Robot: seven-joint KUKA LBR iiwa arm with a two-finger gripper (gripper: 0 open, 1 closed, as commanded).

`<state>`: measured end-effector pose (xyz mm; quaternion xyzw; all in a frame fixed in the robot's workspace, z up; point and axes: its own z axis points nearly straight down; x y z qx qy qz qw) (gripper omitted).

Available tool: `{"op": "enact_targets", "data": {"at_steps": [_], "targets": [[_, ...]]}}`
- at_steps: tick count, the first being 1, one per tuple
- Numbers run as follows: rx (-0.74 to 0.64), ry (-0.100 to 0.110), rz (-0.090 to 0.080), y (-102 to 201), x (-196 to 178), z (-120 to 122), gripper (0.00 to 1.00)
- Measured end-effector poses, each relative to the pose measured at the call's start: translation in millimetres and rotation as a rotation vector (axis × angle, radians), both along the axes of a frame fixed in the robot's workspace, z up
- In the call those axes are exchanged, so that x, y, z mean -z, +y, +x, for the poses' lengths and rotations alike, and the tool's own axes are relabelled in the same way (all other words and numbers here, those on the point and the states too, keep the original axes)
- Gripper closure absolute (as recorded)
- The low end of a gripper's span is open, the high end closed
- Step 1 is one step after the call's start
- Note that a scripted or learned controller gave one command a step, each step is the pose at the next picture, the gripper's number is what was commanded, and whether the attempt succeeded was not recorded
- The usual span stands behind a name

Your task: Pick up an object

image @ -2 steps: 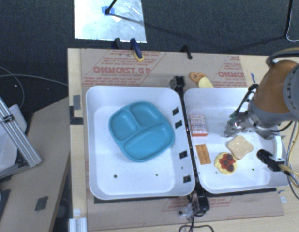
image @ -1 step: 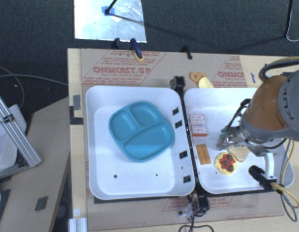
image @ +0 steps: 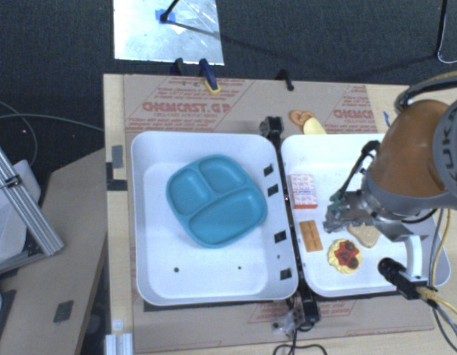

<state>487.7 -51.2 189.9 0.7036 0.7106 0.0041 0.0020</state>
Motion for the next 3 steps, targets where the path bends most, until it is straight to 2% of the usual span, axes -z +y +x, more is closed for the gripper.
{"op": "enact_targets", "data": {"at_steps": [1, 2, 3], "targets": [[-0.004, 0.007, 0.002, 112, 6, -1, 1.00], [-0.002, -0.006, 0.004, 168, -120, 1, 1.00], [0.006, -0.006, 0.001, 150, -227, 0, 1.00]]}}
